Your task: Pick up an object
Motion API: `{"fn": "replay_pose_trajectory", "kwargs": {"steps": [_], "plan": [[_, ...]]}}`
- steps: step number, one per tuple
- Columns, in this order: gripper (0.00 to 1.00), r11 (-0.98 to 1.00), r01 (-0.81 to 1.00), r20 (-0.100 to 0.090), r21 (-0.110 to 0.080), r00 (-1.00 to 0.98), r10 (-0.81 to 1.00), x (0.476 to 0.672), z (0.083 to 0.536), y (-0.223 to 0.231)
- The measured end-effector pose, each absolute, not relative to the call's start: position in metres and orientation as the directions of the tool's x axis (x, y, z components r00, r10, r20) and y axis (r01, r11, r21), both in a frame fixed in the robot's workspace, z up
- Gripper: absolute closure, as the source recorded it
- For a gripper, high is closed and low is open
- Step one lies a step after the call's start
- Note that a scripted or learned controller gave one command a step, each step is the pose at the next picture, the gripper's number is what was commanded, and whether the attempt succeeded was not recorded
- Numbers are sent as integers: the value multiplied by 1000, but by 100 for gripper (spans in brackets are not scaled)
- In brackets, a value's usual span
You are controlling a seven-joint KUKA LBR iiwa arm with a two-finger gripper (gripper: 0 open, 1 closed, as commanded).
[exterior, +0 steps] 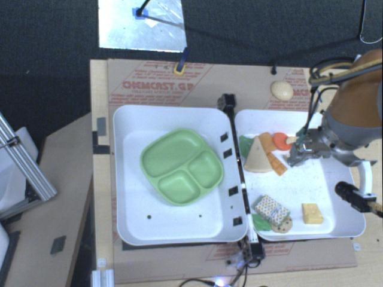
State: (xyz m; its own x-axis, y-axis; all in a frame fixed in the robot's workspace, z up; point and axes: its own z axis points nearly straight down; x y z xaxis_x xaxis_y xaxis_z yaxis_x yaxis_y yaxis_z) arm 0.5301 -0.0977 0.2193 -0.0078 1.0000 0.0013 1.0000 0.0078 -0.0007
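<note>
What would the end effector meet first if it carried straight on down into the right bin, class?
Probably the orange stick lying beside the tan wedge: the end effector hangs near its right side. It may instead land on bare floor of the right bin, since depth is hard to judge from above.

The arm (359, 109) is cut off by the right edge and covers the right bin's (341, 187) far right corner. The gripper's (297, 154) fingertips are too small and dark to tell apart. A green piece (260, 222) at that bin's near left corner lies partly under a patterned block (270, 208).
</note>
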Motion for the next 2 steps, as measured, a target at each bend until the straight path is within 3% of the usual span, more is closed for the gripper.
{"fn": "replay_pose_trajectory", "kwargs": {"steps": [1,2], "plan": [[100,8,1000,1,0,-8,1000,503,227,-62],[100,7,1000,1,1,-7,1000,501,215,-53]]}}
